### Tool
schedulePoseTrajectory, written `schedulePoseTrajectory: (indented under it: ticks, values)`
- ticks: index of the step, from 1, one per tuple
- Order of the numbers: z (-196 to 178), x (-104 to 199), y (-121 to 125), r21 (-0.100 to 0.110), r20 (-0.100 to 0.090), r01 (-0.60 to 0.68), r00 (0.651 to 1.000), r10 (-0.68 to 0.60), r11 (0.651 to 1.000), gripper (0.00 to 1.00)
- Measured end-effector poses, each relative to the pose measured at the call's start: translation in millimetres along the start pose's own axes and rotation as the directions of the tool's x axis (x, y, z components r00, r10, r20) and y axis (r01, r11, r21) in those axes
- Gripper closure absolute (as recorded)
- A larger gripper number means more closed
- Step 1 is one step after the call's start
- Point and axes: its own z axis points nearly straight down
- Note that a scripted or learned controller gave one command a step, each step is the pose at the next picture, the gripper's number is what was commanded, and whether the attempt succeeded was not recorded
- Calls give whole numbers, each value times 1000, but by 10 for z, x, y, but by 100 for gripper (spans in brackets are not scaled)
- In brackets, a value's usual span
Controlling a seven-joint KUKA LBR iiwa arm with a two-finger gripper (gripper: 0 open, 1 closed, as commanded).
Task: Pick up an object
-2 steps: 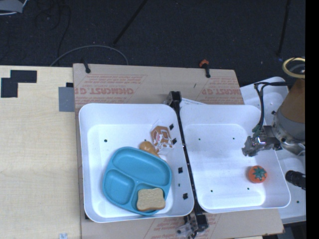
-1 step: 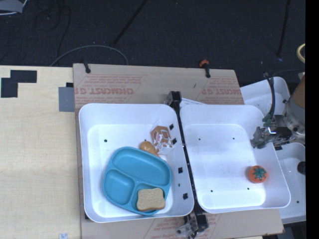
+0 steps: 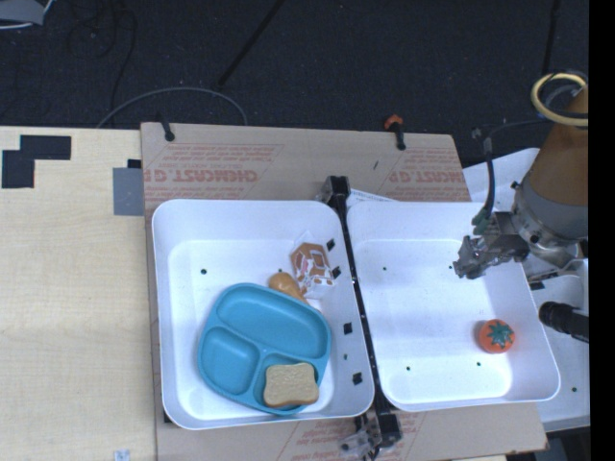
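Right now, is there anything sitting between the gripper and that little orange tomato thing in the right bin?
Nothing visible does. The gripper is over the right bin near its far right side, and the orange tomato-like toy lies nearer the camera on bare white floor. The other items are all in the left bin.

Arm [image 3: 562,176]: broad tan-orange section, grey housing beneath. A pale yellow ring sits at its upper end. Black cable [image 3: 490,176] runs along the wrist side. Gripper [image 3: 478,255]: dark grey metal, compact, irregular outline, detail too small to resolve.
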Motion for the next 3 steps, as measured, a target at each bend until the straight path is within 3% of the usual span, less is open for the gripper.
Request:
schedulePoseTrajectory:
  ticks: [3]
  values:
    - [129, 1535, 272, 1, 2, -1, 1000, 1, 1000, 100]
